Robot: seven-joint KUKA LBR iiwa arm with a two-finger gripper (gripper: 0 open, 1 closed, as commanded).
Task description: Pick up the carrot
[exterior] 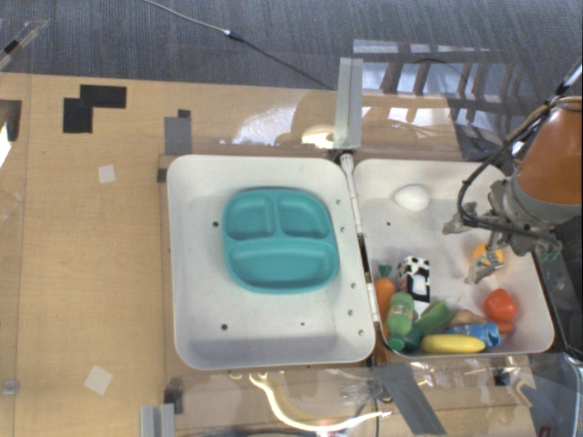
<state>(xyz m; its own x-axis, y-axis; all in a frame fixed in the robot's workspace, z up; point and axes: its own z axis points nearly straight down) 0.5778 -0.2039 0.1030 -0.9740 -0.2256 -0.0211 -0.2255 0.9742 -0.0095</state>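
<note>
Well left of the gripper (489, 260), the carrot (384, 296).

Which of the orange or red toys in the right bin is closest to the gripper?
The red-orange round toy, just below the gripper near the bin's right wall. The carrot lies far off against the left wall.

Arm (557, 157) (orange band) edge-cropped

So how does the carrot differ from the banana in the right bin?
The carrot is orange and lies against the bin's left wall, pointing up the picture; the banana is yellow and lies crosswise along the near edge. The carrot looks shorter. Both rest in the right bin, in the toy pile.
</note>
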